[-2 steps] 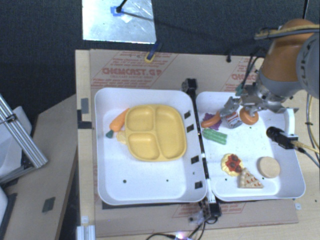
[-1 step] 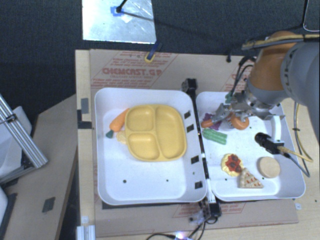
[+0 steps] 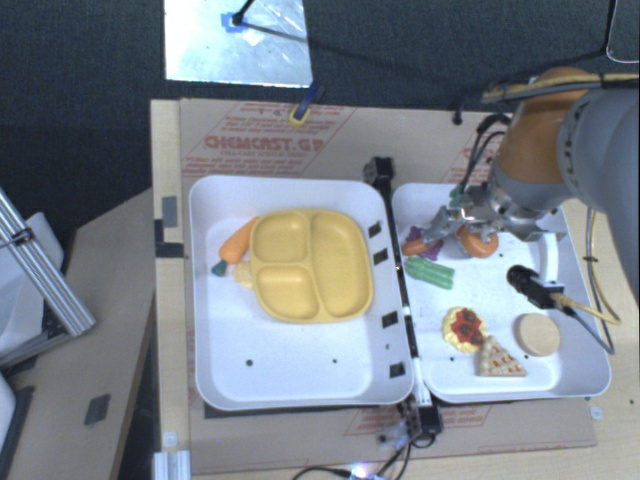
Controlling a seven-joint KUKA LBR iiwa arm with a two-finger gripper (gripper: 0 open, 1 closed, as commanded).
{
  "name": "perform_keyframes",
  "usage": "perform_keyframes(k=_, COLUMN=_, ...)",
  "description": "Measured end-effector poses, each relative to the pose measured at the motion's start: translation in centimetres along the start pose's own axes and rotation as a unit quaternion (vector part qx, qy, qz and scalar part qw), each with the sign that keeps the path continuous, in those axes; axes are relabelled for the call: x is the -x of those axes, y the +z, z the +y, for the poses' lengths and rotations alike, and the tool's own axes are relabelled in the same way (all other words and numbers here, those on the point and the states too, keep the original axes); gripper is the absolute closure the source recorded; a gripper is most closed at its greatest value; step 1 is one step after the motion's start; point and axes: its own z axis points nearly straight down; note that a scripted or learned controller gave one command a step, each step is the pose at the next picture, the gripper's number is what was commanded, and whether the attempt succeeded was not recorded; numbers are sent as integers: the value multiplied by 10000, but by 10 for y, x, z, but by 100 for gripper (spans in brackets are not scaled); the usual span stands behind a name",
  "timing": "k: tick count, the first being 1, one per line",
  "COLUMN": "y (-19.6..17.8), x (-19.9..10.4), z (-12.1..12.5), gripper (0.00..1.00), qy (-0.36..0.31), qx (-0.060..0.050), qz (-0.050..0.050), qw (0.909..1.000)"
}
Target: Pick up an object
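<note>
We see the gripper (image 3: 445,221) low over the right bin (image 3: 575,363), at its far inner corner. Open or closed, we can't tell from this angle, and nothing shows as held.

The closest obj. is a purple-and-red toy piece (image 3: 417,240), touching or just beside the gripper tip on the side away from the arm, so we take it as the target. We judge it light, stiff plastic, prob. smooth and a bit slippery, not fragile. It looks small and irregular, so the best hold is across its narrower middle, w/ a straight-down approach so it doesn't squirt toward the bin wall. Its exact shape is too small to tell.

**Right bin, 6 in all:**
- 1 purple-and-red piece.
- 1 orange round toy (image 3: 481,242), just beside the gripper on the arm side.
- 1 green toy veg (image 3: 434,272), near the tip, toward the bench front.
- 1 toy pasta serving (image 3: 463,328), 1 toy pizza slice (image 3: 497,360) and 1 tan disc (image 3: 538,334), all well apart from the gripper toward the front edge.

**Left bin (image 3: 300,373), well away from the gripper:**
- 1 yellow divided plate (image 3: 305,265) w/ 3 compartments.
- 1 toy carrot (image 3: 238,240), touching its rim.
- 1 pale yellow lump (image 3: 243,274), partly under the plate.
</note>
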Motion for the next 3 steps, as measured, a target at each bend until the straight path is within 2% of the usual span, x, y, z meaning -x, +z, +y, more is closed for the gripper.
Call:
perform_keyframes(k=1, y=4, x=0, z=1, gripper=0, qy=-1, qx=9, qz=-2, qw=10000)
perform_keyframes(k=2, y=-7, x=-1, z=2, gripper=100, qy=-6, qx=17, qz=0, qw=10000)
perform_keyframes(k=3, y=-53, x=0, z=11, gripper=100, qy=-21, qx=-35, qz=16, qw=10000)
